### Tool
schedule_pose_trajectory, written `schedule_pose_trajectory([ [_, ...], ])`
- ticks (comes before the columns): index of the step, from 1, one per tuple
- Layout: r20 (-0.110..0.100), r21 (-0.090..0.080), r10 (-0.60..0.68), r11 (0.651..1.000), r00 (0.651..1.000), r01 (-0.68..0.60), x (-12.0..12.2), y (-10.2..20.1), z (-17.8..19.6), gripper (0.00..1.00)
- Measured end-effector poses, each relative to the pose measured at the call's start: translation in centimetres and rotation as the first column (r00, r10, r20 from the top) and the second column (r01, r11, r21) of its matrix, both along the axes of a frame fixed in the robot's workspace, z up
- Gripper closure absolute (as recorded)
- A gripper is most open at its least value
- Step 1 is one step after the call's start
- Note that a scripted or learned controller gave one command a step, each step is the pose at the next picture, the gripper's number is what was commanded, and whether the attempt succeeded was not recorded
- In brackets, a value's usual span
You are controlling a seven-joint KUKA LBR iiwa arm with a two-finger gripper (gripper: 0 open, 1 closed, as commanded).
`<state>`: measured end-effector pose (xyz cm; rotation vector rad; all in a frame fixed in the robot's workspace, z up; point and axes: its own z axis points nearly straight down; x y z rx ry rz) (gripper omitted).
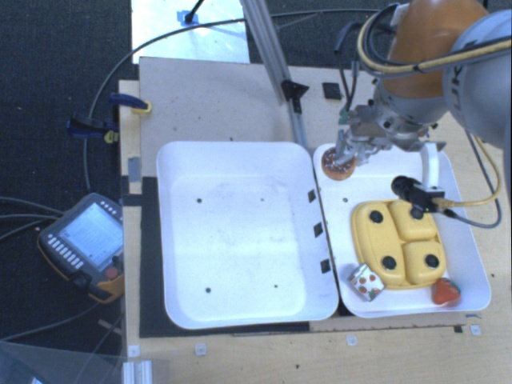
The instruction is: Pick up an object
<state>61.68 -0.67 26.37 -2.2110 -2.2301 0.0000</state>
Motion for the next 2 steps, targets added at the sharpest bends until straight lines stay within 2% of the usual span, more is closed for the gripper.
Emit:
schedule_pose_trajectory([
  [2, 0.001, 0.000, 0.000, 1.000, 1.000, 0.000, -2.6, 10.7, -0.6, 1.00],
])
